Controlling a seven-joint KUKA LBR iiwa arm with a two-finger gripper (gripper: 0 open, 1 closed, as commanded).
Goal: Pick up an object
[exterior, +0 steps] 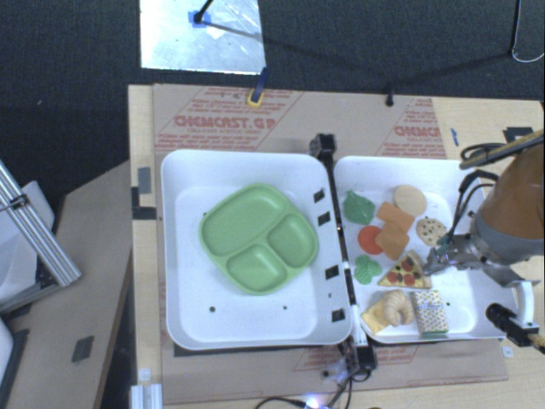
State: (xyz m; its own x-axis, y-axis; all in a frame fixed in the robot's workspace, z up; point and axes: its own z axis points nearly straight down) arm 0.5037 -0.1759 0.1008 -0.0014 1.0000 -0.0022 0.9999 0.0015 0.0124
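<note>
The right bin (460, 173) holds several toy foods. Among them are a pizza slice (406, 274), a chocolate-chip cookie (431, 229), a red tomato slice (370, 239), orange blocks (394, 227) and a beige bun (410, 199). My gripper (436, 259) reaches in from the right, low over the bin. Its tip sits just right of the pizza slice and below the cookie. I see nothing clearly held in it.
The left bin (183, 313) holds a green divided plate (259, 238). A green leaf piece (358, 205), a second green piece (368, 268), a tan pastry (393, 308) and a patterned block (431, 312) also lie in the right bin. The bins' divider (339, 245) runs between them.
</note>
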